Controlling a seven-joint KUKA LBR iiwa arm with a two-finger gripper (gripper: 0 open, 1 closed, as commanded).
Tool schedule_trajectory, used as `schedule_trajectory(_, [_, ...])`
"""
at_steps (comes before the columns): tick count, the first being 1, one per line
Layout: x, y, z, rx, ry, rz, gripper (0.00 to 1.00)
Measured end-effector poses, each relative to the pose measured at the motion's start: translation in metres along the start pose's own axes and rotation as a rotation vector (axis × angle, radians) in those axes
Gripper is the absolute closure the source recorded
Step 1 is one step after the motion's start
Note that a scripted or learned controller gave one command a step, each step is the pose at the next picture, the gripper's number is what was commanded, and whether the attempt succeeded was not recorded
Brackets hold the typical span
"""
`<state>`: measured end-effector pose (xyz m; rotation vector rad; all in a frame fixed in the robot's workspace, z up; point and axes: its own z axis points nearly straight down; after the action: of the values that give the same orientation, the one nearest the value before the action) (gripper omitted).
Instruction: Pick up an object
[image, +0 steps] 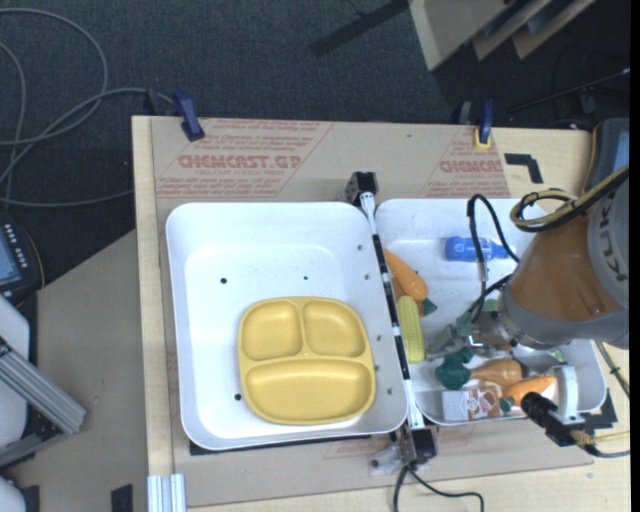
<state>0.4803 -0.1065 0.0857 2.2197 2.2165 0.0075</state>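
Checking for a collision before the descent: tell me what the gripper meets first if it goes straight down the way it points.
Probably the dark green toy in the right bin, which lies just under the gripper. Depth is unclear from this slanted view.

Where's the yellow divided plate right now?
The yellow divided plate lies in the left bin, toward its front, left of the corn cob across the divider.
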Motion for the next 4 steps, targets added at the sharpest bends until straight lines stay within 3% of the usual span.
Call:
schedule_trajectory(1, [-0.001,0.001,-0.010,-0.002,-0.002,0.000,1.00])
schedule_trajectory(2, [-0.001,0.001,-0.009,-0.001,-0.002,0.000,0.00])
schedule_trajectory(3, [-0.001,0.001,-0.019,-0.003,-0.003,0.000,1.00])
schedule_trajectory(4, [-0.001,0.001,-0.019,-0.002,-0.002,0.000,0.00])
